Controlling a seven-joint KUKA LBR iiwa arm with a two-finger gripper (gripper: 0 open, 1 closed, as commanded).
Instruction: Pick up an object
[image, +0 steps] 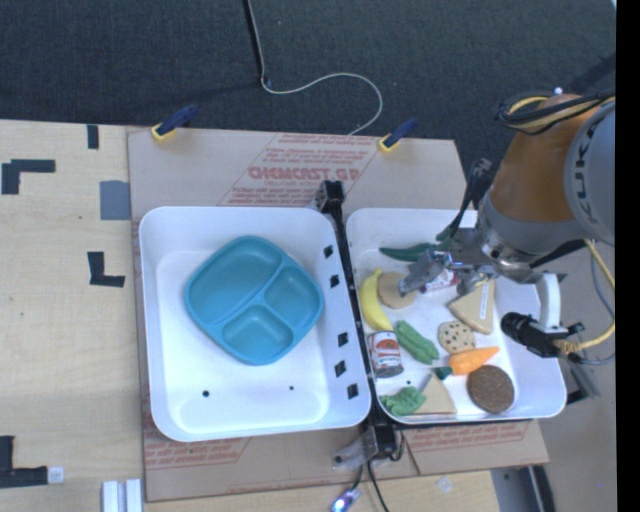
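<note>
Toy food waits in the right bin (540, 405), with my hand (425, 272) low over its far-left part.

I see the hand hanging just above a tan round piece (392, 290) beside the banana (373, 302), near the divider between the two bins; a dark green leafy piece (405, 252) lies just behind it. I cannot tell whether the hand is open or closed, and nothing shows gripped in it. The carrot (472, 359), cookie (455, 335), cheese wedge (474, 308), small can (386, 353) and brown disc (491, 388) crowd the near half, so I judge the arm is aiming where the pile is looser. The left bin (160, 330) carries a blue divided plate (254, 298).
</note>
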